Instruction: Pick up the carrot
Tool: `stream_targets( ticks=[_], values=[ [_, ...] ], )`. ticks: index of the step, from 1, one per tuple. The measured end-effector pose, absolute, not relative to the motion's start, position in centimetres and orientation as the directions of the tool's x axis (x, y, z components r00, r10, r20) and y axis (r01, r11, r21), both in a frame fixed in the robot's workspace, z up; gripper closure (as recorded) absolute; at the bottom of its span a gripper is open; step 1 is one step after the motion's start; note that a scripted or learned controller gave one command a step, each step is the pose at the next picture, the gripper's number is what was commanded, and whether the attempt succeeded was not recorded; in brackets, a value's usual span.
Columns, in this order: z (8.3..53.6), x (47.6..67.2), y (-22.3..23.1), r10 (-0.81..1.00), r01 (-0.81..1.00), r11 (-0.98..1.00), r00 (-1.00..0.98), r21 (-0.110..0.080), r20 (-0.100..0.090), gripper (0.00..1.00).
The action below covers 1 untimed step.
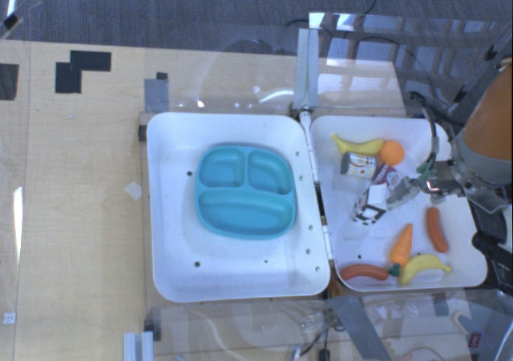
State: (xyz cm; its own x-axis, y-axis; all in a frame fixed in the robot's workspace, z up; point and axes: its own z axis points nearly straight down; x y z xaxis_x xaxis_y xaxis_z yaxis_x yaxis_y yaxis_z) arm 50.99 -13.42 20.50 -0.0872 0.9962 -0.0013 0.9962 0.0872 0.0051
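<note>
Camera view, looking down on the bench (pixel 72 191): two white bins side by side. Left bin (pixel 172 263) holds a blue divided plate (pixel 244 191) lying flat near its middle. Right bin (pixel 473 263) holds the toy food.

Arm (pixel 489 127) enters from the right edge, orange band visible above the wrist, reaching left over the right bin. Gripper (pixel 370 211) sits low over the middle of that bin, pointing left and slightly down (jaw opening: cannot tell, the fingertips are too small and cluttered to read).

Carrot (pixel 401 244) lies in the right bin's lower part, orange body tilted, green end toward the bottom. It is near the gripper, below and to its right, apart from it.

Around it: a yellow banana (pixel 423 268) just beside the carrot's lower end; a red sausage (pixel 365 273) along the bottom wall; a second sausage (pixel 435 229) to the right. Farther up: another banana (pixel 358 144) and an orange ball (pixel 391 152) next to it.
</note>
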Motion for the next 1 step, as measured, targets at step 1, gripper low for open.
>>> stream_targets(
  ticks=[1],
  values=[
    [8.90, 49.24, -14.78, 1.000, 1.000, -0.018, 0.018, 0.013, -0.003, 0.00]
  ],
)
